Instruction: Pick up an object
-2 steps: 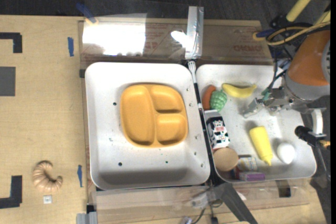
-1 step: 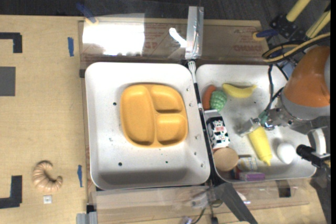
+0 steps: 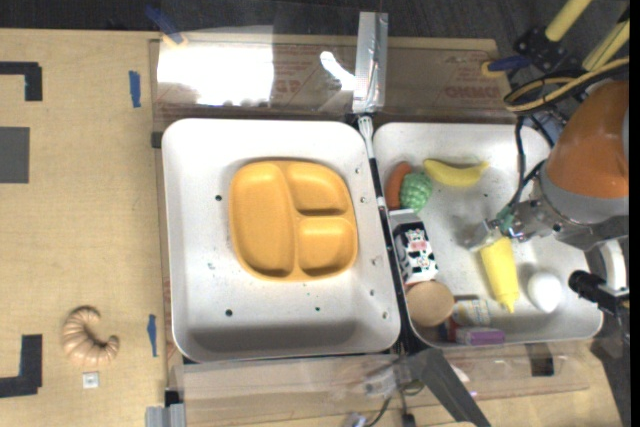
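Several objects crowd the right bin, and we judge the one in play to be the yellow bottle, which lies in the middle of that bin with its cap end toward the far side. To do this step well, we would centre the gripper over the bottle's body rather than its narrow cap, turn the wrist so the closing line crosses the bottle's short width, and descend straight down. A grasp near the cap would probably slip or tip the bottle.

The white ball sits just right of the bottle, so we should keep clear of it on that side. The banana and green toy lie farther away, and the cow-print can and brown ball lie along the bin's left wall, well apart from the bottle.

The arm reaches in from the right, its orange band above the bin's right edge, the wrist angled down and leftward. The gripper sits at the bottle's far end, seemingly touching it. We cannot tell how wide the pincer stands, nor whether it grips anything.

The left bin holds an orange divided tray.
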### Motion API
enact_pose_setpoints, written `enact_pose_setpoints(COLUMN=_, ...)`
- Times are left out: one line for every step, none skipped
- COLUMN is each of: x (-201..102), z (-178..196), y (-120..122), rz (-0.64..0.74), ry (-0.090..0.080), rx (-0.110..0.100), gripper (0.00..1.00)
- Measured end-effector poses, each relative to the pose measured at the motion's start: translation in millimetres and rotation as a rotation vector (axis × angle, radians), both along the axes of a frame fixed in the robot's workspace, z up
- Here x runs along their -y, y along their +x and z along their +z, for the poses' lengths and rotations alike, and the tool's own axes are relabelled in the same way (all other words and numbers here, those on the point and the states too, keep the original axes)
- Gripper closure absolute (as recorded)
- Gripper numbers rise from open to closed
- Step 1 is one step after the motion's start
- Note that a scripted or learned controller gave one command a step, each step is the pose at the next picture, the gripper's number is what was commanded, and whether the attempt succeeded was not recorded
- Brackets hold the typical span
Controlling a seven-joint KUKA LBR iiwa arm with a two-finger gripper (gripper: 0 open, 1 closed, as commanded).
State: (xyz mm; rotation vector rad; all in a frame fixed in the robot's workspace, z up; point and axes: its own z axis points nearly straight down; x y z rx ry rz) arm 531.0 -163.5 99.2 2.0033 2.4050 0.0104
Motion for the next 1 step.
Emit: enact_pose_setpoints(x=-52.1, z=104.3, y=71.0, rz=-0.098, ry=0.004, rx=-0.002, gripper=1.00)
